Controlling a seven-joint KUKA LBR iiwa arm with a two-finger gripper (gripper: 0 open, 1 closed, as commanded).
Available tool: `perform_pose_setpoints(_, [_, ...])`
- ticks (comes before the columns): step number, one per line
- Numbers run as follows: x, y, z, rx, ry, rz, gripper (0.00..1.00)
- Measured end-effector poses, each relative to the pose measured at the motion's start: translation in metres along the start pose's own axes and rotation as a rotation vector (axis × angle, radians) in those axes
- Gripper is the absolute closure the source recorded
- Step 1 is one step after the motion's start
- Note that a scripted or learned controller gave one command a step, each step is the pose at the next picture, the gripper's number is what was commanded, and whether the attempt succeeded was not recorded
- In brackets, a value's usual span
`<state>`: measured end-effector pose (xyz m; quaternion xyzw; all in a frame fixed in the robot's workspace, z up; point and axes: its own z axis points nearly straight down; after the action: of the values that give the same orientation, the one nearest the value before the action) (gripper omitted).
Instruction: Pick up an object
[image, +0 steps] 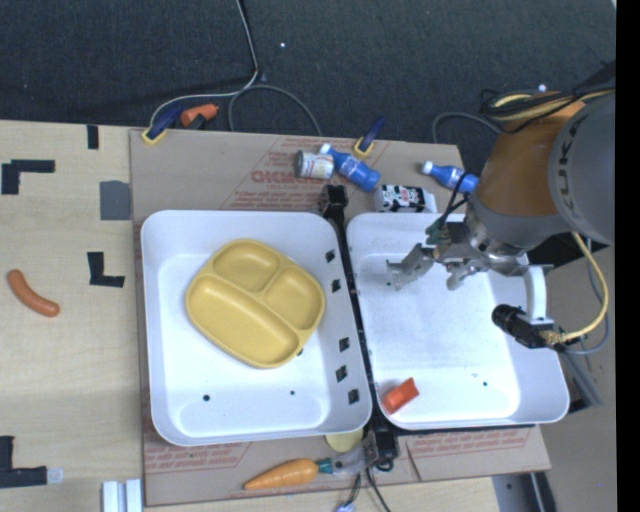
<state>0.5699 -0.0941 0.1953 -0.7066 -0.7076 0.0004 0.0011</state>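
Orange block (400, 394) sits at the right bin's (530, 400) near edge, untouched. Gripper (432, 271) hovers well apart at the far end, fingers spread, nothing between them. You're pre-grasp: next, travel over the block, then descend.

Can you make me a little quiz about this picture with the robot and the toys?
1. True or false: the yellow plate lies in the left bin.
2. Which bin holds the small orange piece? A) left B) right
3. Fill in: the toy carrot lies outside the bins, on the ____ board.

Key: 1 true; 2 B; 3 cardboard.
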Motion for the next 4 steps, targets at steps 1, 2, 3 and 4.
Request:
perform_pose_setpoints(1, [0.027,0.028,0.012,-0.001,0.000,-0.003,0.00])
perform_pose_setpoints(2, [-0.012,0.044,0.109,0.004,-0.002,0.003,0.00])
perform_pose_setpoints(3, [0.001,0.100,0.110,-0.001,-0.002,-0.003,0.00])
perform_pose_setpoints(4, [-0.085,0.098,0.106,-0.002,-0.005,0.006,0.00])
